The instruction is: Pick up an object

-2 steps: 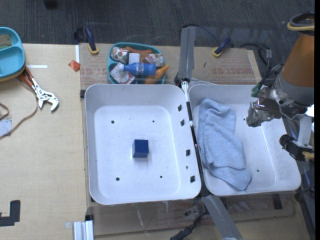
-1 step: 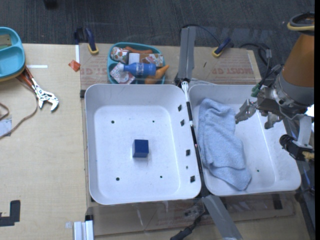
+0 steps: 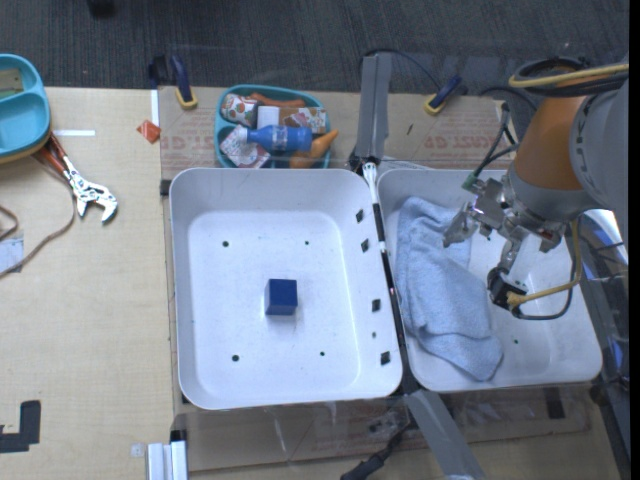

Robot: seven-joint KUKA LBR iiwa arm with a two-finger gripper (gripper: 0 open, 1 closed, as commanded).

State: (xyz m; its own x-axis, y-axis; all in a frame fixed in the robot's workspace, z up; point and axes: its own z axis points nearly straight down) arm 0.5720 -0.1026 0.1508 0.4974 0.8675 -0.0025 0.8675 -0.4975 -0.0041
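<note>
Far off to the view's left of the gripper, out on the bench, a teal tray [image 3: 18,108] and a wrench [image 3: 92,198] are lying well outside both bins. A small teal dish of odds and ends [image 3: 272,128] is sitting behind the left bin [image 3: 200,358]. None of them is playing any part in the next move.

Inside the left bin a blue cube [image 3: 282,296] is resting alone near the middle of the floor, with bare white all round it. It is lying well apart from the gripper, toward the view's left and slightly nearer the camera, with the raised rims where the two bins meet standing between them.

In the right bin [image 3: 555,358] a pale blue towel [image 3: 445,293] is lying crumpled along the left side, its long axis running from the back of the bin toward the front. The gripper [image 3: 468,224] is hanging over the towel's rear part, very near the cloth. Whether it is touching cannot be made out, nor whether it is open or closed.

The towel looks like the likelier target, as it is lying just below the gripper and stretching away toward the camera. Being soft, it will probably bunch up rather than lift cleanly. Going for the cube would mean rising over the rims first.
</note>
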